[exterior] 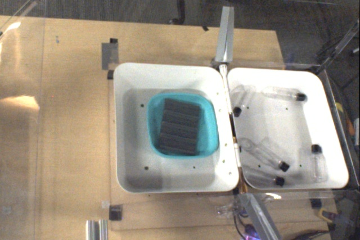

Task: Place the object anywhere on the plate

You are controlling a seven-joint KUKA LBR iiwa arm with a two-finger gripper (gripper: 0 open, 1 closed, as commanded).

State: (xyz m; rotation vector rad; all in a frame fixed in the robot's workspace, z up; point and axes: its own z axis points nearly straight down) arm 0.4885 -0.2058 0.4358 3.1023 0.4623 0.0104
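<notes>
Dark ribbed block sits flat on the teal plate, dead centre of the left bin on the desk. Its long axis runs 12 to 6, tipped a touch toward 1. The arm's side is out at 3 o'clock, past the right bin and its clear vials. Tool state: I cannot tell. By my read, placement looks done.

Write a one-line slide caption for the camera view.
Dark ridged block lying on teal plate in left bin; clear vials in right bin.
</notes>
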